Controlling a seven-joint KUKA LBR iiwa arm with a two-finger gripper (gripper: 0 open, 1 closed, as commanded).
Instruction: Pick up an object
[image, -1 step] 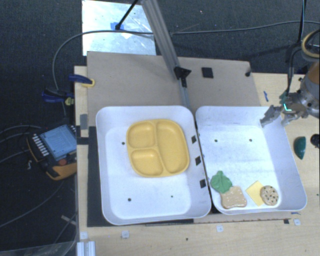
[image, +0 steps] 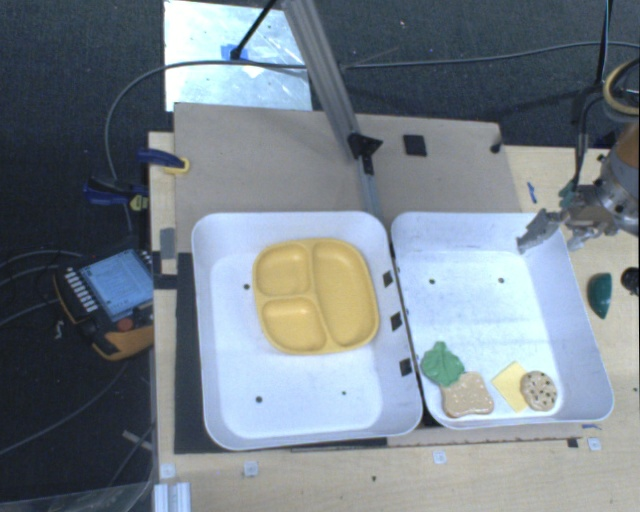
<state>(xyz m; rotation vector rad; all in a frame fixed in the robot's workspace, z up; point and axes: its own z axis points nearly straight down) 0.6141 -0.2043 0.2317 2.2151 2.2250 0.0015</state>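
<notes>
Yellow plastic catches the eye first, one divided tray sitting alone in the left bin, but the action is over on the right. The gripper hangs at the upper right rim of the right bin, holding nothing, and whether its fingers are spread or pressed together I cannot tell from here. Looks like the approach stage, no grasp yet. Four toy foods cluster in the near corner: one green leaf, one toast slice, one cheese square, one cookie. Next it must travel across the bin toward that cluster, well apart from it now, and descend on one piece.
</notes>
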